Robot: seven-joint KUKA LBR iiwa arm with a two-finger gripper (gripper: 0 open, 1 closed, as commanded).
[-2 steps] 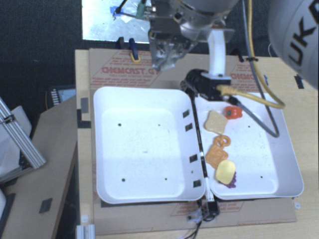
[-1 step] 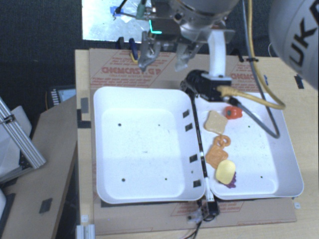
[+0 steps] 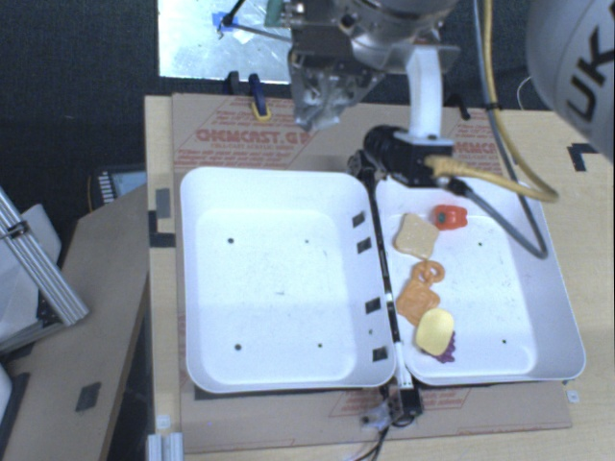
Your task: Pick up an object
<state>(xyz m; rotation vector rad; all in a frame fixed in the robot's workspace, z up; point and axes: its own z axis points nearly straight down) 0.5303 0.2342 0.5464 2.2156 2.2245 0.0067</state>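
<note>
I can't tell how my jaws [image 3: 317,104] stand — they hang high above the left bin's [image 3: 207,286] far rim. Nothing picked yet; pepper [image 3: 449,217], bread [image 3: 416,235] and lemon [image 3: 434,330] lie in the right bin [image 3: 519,334].

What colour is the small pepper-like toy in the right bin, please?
Red, with a green stem; the camera view shows the pepper toy best.

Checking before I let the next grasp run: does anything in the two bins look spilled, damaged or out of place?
Nothing stands out. The toast piece, red pepper, pretzel, orange piece and yellow piece lie inside the right bin, clustered near the divider. The gripper is above the bench, behind the bins.
</note>
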